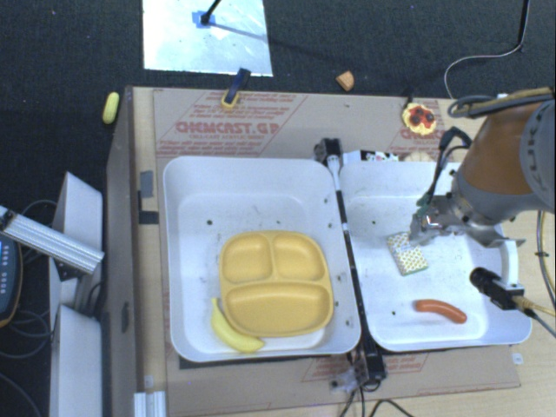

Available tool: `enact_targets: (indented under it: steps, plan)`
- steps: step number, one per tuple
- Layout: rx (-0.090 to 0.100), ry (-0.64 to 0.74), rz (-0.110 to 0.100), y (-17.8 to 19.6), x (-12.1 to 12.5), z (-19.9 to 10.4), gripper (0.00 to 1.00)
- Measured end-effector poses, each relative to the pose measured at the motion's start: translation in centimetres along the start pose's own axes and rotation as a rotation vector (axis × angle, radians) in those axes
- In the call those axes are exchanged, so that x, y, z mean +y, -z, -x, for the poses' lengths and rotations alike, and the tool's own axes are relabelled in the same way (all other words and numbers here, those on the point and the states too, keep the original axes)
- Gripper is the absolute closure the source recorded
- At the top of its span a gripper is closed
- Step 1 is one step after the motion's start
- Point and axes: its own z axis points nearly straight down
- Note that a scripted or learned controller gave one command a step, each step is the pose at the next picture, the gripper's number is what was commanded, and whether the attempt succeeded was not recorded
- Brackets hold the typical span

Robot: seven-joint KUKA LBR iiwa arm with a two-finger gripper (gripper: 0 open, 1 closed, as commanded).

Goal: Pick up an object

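Observation:
In the right bin [382, 328] lie a small patterned square cracker-like piece [407, 253] and an orange-red sausage [440, 310]. My gripper [425, 225] hangs low over the bin, just above and right of the patterned piece, near its upper corner. The sausage lies well below the gripper, apart from it. The left bin [187, 207] holds a yellow divided plate [276, 282] with a yellow banana [231, 331] against its lower left rim.
The arm's grey and orange body [512, 159] covers the right bin's far right side. A black divider clamp [346, 233] runs between the bins. A small pizza toy [420, 117] and a tan block [346, 80] lie behind the bins.

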Motion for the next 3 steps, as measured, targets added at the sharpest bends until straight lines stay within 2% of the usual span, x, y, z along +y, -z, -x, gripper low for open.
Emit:
enact_targets:
  steps: [1, 2, 3]
  plan:
    - [0.0, 0.0, 0.0, 0.0, 0.0, 0.0, 0.0]
    - [0.0, -0.002, -0.002, -6.7, 1.2, 0.2, 0.0]
    - [-0.001, -0.002, -0.001, -7.4, -1.6, 2.3, 0.0]
